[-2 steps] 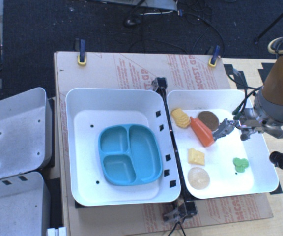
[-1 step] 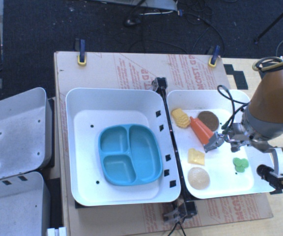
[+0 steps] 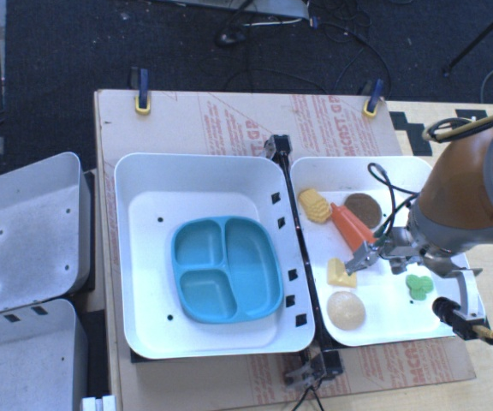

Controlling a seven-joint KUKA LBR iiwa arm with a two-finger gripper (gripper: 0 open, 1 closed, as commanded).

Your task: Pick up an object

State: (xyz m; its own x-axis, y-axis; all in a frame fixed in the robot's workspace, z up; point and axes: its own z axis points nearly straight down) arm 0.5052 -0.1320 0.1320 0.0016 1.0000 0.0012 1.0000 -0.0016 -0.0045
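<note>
My gripper (image 3: pixel 365 256) is low in the right bin (image 3: pixel 400 171), pointing left. Its tip lies at the lower end of an orange carrot (image 3: pixel 347 223) and just above a yellow cheese wedge (image 3: pixel 340 273). Close by in the same bin are a yellow corn piece (image 3: pixel 314 205), a brown disc (image 3: pixel 363 206), a beige round bun (image 3: pixel 346 309) and a green broccoli piece (image 3: pixel 418 286). I see nothing lifted off the bin floor. The arm's orange band (image 3: pixel 469 182) covers the bin's right side.
The left bin (image 3: pixel 144 229) holds a blue divided plate (image 3: pixel 226 268). A black divider (image 3: pixel 296 238) runs between the bins. Two yellow clamps (image 3: pixel 143 101) (image 3: pixel 371 103) hold the bench's far edge. White trays (image 3: pixel 24 229) sit off the bench at left.
</note>
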